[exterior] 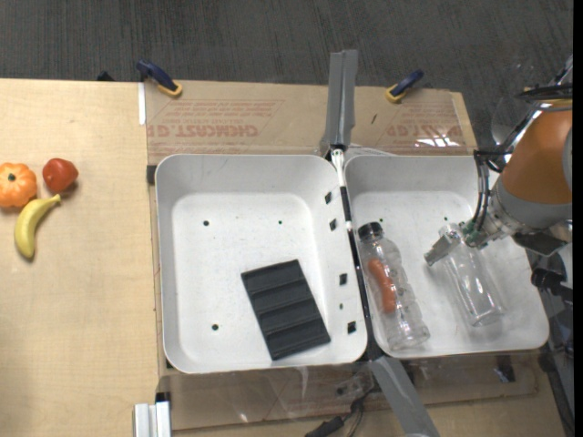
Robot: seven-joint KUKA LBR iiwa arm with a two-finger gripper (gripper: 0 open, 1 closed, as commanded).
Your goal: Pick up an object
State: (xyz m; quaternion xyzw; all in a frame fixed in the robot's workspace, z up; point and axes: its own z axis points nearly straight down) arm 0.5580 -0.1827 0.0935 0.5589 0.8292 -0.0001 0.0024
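We see 2 white bins side by side on the bench. The left bin [182, 244] holds a black ribbed rectangular block [285, 309], lying flat and turned at a slant toward the near edge. The right bin [410, 185] holds 2 clear items: a clear plastic bottle [392, 289] with a dark cap and something orange-red inside it, lying along the bin's left wall, and a clear glass-like tumbler [474, 288] lying on its side toward the right.

The arm [542, 167], grey with its orange band, comes in over the right bin's right edge. The gripper [453, 242] sits low just above the upper end of the tumbler, seemingly touching or just beside it; we cannot tell whether its fingers are spread or closed, nor whether anything is grasped.

On the wooden table at far left lie a small orange pumpkin [15, 186], a red apple [59, 175] and a banana [31, 226], close together. 2 blue clamps [159, 77] hold the cardboard behind the bins.
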